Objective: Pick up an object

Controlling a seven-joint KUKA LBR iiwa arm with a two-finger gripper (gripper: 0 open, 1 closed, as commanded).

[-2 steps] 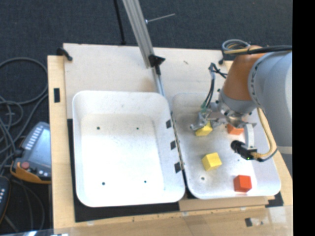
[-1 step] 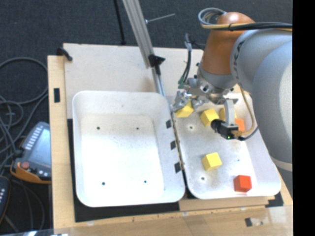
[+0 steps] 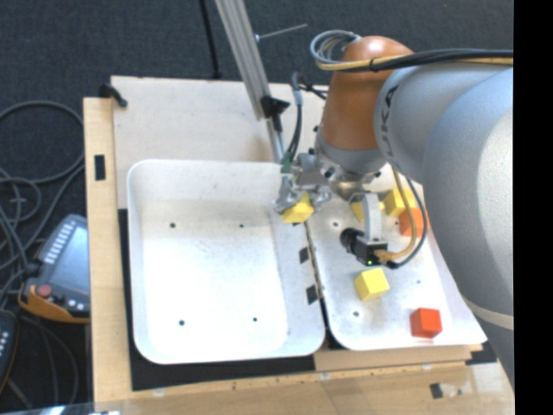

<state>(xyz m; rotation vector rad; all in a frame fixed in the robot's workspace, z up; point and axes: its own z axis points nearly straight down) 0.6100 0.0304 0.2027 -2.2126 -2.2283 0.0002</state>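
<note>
We have the gripper (image 3: 298, 199) pinching a yellow block (image 3: 298, 210) over the seam between the bins (image 3: 207, 348). Lifting is underway; next we need a steady raise without slip.

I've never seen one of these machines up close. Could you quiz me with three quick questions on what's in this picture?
1. True or false: the gripper has a yellow block between its fingers.
2. Which bin holds the orange-red block: left or right?
3. What colour is the loose block lying just up and left of the orange-red block?

Key: 1 true. 2 right bin. 3 yellow.
</note>
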